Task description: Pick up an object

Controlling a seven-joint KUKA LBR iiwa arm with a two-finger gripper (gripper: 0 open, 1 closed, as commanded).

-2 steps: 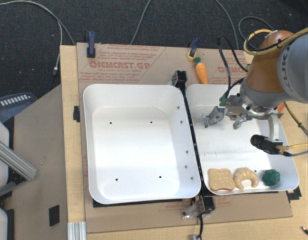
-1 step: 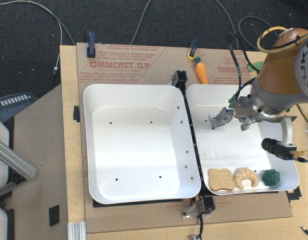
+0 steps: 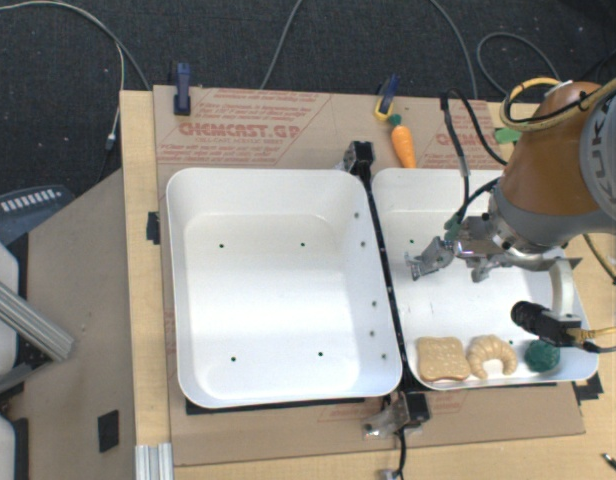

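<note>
Camera view | step: approach | tool (image 3: pixel 431 261) over right bin (image 3: pixel 428 193), fingers' state cannot tell, nothing seen held | next: descend onto toast (image 3: pixel 441 359), croissant (image 3: pixel 493 354) or green ball (image 3: pixel 544 356).

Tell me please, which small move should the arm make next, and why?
Probably move the gripper toward the near edge of the right bin, over the toast. It hangs above bare floor, while toast, croissant and green ball lie along that edge.
</note>
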